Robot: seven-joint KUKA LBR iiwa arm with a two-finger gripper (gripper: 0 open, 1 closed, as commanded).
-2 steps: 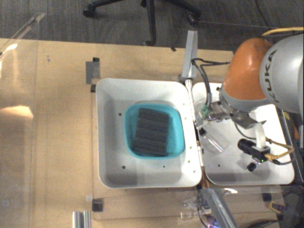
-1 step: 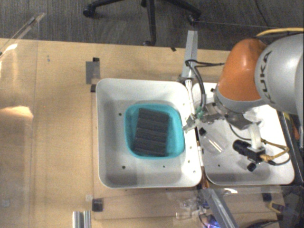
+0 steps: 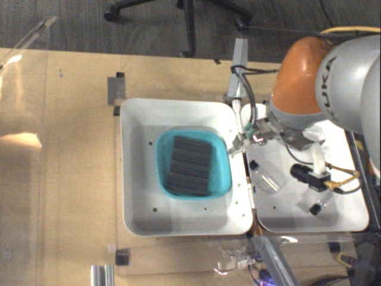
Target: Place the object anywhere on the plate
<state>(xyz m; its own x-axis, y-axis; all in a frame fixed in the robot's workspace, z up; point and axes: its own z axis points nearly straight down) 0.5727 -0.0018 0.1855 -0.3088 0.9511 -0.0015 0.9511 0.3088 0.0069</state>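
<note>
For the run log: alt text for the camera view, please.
A dark ridged block lies on a teal plate in the left white bin. The grey-and-orange arm hangs over the right bin, near the divide between the bins.

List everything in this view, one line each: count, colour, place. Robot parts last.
Bins: two, white, side by side on the bench.
Plate: one, teal, in the left bin.
Ridged block: one, dark grey, lying on the plate.
Bench: one, light wood, under both bins.
Office chair base: one, black, on the grey carpet at top.
Arm: one, grey with an orange band, over the right bin.
Gripper: one, at the wall between the two bins.
</note>
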